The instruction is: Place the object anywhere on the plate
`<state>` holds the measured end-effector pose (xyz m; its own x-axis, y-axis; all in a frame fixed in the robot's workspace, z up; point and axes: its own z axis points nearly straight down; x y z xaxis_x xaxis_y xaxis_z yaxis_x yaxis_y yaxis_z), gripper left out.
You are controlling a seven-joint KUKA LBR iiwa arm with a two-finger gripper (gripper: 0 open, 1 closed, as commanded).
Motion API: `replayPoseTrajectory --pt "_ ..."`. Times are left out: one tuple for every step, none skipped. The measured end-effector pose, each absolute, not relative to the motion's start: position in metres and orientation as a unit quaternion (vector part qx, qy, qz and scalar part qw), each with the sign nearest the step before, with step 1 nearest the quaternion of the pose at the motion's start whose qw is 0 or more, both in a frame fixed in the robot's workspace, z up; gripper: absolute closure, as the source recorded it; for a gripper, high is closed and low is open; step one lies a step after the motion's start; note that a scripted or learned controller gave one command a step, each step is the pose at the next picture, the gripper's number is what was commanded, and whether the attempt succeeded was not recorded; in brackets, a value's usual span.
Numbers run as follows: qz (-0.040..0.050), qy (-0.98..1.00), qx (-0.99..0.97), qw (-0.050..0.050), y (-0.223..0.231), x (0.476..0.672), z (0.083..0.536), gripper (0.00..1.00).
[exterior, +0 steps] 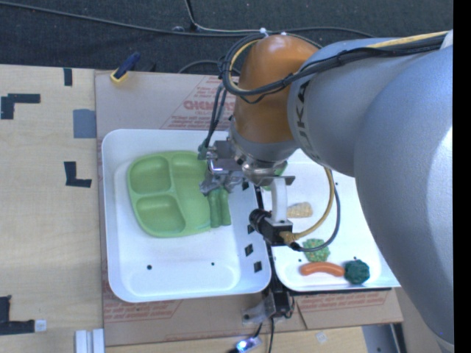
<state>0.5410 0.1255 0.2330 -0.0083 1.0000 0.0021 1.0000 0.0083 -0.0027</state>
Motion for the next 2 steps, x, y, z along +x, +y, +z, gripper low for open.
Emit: replayPoseTrajectory --pt "0.0024 -0.707 -0.707 0.001 0.1159 0.5449 0.2146 1.00" --pt "0.0017 -0.708 -0.707 0.001 0.1162 0.5450 0.2156 0.00"
